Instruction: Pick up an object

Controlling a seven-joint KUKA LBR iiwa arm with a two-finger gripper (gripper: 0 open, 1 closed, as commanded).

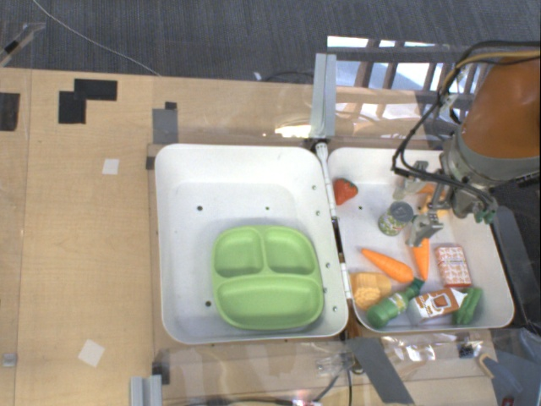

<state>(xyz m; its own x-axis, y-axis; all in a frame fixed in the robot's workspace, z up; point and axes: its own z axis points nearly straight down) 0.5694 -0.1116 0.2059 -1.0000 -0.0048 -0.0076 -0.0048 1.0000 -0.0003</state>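
Observation:
My gripper (428, 224) hangs low over the middle of the right bin (499, 252), below the grey wrist and its orange band (507, 100). It is just above the top end of a small upright carrot (421, 260) and beside a round can (394, 220) to its left. A larger carrot (389, 265) lies slanted a little further left. Nothing shows held in the gripper.
The right bin also holds a red fruit (345, 191), a red carton (453, 266), yellow corn (367, 288), a green bottle (393, 305), a small box (435, 304) and a green vegetable (469, 304). A green divided plate (267, 276) lies in the left bin (186, 227).

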